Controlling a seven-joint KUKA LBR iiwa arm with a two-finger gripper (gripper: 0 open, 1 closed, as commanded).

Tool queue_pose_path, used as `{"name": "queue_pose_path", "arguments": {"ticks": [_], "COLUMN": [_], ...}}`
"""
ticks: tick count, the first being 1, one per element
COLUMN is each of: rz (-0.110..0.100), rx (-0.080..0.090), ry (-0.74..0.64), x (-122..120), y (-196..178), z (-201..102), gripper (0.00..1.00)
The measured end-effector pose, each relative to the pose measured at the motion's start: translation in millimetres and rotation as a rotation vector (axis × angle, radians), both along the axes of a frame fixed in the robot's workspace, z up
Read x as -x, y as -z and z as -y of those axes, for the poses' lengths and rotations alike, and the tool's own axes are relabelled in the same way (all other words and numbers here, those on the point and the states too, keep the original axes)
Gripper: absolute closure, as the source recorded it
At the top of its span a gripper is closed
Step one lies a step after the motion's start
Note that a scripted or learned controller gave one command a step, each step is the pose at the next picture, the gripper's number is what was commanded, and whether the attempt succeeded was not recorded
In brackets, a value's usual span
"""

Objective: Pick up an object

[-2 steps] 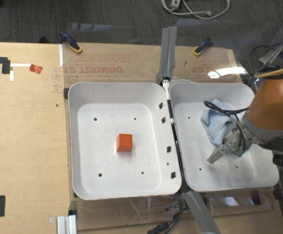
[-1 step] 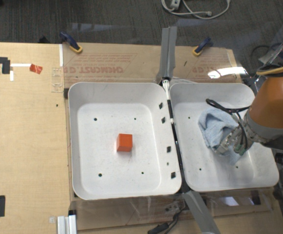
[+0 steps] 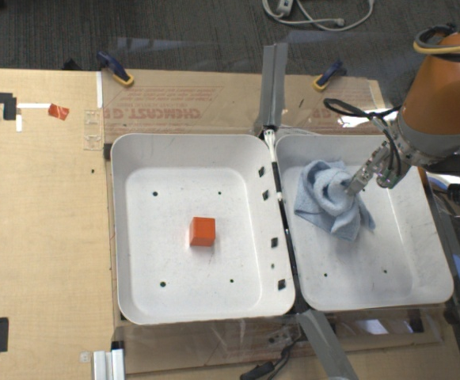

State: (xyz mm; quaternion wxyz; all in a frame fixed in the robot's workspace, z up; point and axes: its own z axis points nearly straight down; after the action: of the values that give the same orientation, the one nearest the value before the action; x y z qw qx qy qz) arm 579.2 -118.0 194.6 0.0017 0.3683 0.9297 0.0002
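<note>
From the camera view, the gripper [image 3: 355, 184] is seen lowered into the right bin [image 3: 408, 287], its tip pressed into the crumpled blue cloth [image 3: 330, 200] lying in that bin's upper left part. Whether the cloth is gripped cannot be told. An orange block [image 3: 203, 232] rests mid-floor in the left bin [image 3: 134, 291], well apart.

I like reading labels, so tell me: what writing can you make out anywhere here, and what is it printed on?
"CHEMCYZT GE...": faint red print, seen upside down on the cardboard sheet behind the bins; the spelling is uncertain and the smaller line beside it is too blurred to read.
I can read no writing on the bins, the cloth or the orange block.
</note>
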Motion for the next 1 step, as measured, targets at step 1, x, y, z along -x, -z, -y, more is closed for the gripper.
{"name": "queue_pose_path", "arguments": {"ticks": [1], "rz": [-0.001], "rx": [0.000], "ry": [-0.312], "x": [-16.1], "y": [67.9], "z": [39.8], "gripper": [1.00]}}
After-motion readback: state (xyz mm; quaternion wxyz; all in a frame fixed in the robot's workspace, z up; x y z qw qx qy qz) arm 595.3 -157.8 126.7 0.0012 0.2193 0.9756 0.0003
